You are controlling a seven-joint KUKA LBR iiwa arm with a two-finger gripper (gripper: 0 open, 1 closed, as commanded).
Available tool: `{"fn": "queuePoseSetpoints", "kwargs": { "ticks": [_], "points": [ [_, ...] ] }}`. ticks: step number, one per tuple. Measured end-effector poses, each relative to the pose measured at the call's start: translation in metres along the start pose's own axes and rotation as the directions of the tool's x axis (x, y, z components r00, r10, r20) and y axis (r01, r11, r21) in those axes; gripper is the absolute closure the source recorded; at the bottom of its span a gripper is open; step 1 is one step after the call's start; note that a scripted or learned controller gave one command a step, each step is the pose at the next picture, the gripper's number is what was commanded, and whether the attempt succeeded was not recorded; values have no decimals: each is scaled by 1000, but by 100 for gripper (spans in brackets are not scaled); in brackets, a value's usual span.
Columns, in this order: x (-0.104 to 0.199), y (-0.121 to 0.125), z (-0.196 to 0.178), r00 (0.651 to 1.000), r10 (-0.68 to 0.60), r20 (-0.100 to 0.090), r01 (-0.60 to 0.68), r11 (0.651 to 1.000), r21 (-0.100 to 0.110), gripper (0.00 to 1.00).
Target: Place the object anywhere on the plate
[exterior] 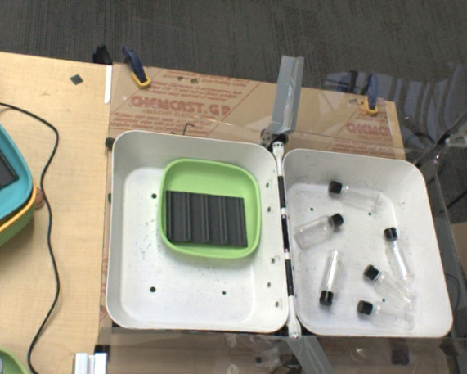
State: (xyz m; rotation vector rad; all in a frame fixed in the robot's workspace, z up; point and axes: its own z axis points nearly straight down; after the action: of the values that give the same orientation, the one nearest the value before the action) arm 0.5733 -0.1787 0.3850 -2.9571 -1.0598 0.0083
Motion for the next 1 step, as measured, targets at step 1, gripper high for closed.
{"fn": "queuePoseSetpoints", "kwargs": {
  "ticks": [1],
  "points": [
    [3,44,-55,980,198,0,-198,980,0,0]
  ]
}}
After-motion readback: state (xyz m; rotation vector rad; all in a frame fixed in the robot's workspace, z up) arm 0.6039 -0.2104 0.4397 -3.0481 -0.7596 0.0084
